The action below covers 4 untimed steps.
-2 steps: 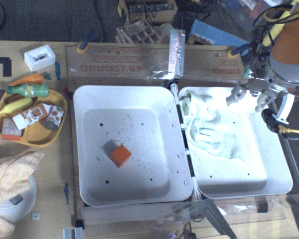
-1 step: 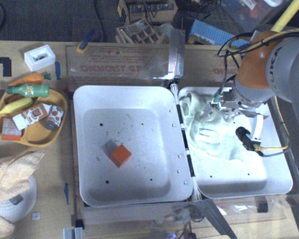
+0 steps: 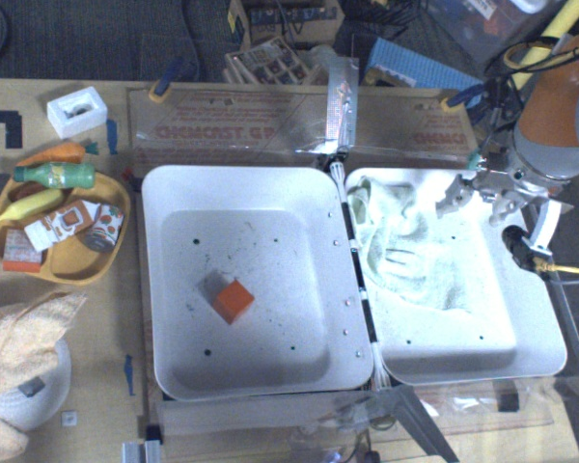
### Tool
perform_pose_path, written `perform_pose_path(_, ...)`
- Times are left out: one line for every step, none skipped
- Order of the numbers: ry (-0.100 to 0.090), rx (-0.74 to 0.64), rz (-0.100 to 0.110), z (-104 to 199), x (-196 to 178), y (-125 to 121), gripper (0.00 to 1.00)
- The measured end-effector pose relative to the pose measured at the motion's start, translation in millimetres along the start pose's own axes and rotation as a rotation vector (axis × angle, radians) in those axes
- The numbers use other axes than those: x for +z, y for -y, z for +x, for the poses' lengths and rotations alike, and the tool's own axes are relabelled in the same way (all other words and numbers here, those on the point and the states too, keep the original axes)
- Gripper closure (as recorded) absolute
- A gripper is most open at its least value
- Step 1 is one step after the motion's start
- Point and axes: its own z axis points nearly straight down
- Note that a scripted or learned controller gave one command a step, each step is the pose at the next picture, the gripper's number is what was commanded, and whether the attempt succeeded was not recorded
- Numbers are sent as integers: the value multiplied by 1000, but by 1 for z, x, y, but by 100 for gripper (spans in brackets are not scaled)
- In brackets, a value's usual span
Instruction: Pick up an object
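Observation:
An orange cube point(image 3: 234, 301) lies in the left bin point(image 3: 174, 210), a little left of its middle, with a dark patch beside it. A crumpled pale green cloth point(image 3: 402, 246) covers the left and middle floor of the right bin point(image 3: 531, 345). My gripper point(image 3: 495, 209) hangs over the far right corner of the right bin, to the right of the cloth and well away from the cube. Its fingers are spread and nothing is between them.
A yellow bowl point(image 3: 72, 266) of toy food and packets stands left of the bins, with a beige cloth point(image 3: 19, 340) below it. A clear plastic wall point(image 3: 241, 128) runs along the bins' far side. A yellow cable point(image 3: 569, 271) trails past the right bin's edge.

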Motion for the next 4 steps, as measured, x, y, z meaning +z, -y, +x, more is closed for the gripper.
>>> perform_pose_path(0, -43, 0, -19, -66, -3, 0)
perform_pose_path(-2, -170, 3, -13, 46, 6, 0)
perform_pose_path(1, -233, -7, 25, 69, -29, 0)
perform_pose_path(0, -73, -2, -41, 5, -48, 0)
